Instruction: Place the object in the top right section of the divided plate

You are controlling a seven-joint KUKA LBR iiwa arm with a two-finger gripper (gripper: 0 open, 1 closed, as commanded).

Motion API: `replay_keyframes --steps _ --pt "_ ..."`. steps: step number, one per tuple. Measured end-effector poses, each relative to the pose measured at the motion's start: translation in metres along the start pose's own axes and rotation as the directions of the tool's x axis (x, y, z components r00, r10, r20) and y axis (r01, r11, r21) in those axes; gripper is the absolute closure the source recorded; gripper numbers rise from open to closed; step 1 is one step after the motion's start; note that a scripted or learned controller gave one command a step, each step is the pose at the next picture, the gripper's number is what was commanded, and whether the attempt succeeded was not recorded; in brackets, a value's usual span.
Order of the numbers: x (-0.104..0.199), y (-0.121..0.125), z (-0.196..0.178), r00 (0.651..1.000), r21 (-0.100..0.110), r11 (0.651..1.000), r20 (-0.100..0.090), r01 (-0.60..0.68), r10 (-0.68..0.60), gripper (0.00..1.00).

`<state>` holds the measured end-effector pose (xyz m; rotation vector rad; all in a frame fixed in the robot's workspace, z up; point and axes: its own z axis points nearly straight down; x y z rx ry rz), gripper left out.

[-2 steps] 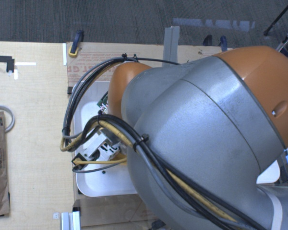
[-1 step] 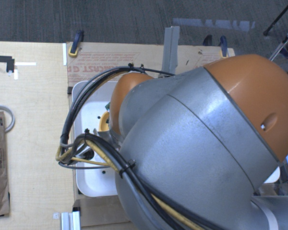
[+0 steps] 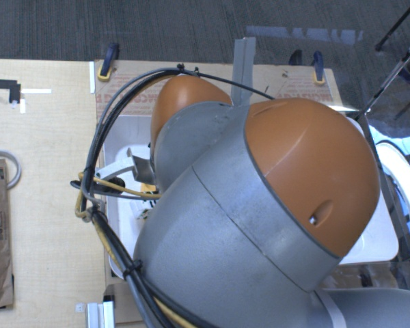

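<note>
The big grey arm [image 3: 260, 203] leans over nearly all of the left white bin [image 3: 123, 142], leaving a bare strip along its left wall beside the cable bundle [image 3: 99, 183], so I cannot tell how the jaws stand or where the object lies.

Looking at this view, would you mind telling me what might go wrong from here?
1. The arm covers most of the bins, so the plate and the object cannot be checked; a misplacement could go unnoticed.
2. The black cables loop out past the bin's left wall and might snag on it or on the blue clamp as the arm moves.
3. The gripper's state cannot be judged, so a failed grasp may pass unseen.
</note>
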<state>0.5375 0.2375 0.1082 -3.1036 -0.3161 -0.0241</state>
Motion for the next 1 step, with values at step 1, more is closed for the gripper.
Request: replay_keyframes --steps 1 --pt "-0.0015 0.0015 0.0049 1.000 -0.007 1.000 0.003 0.001 -0.001 0.00"
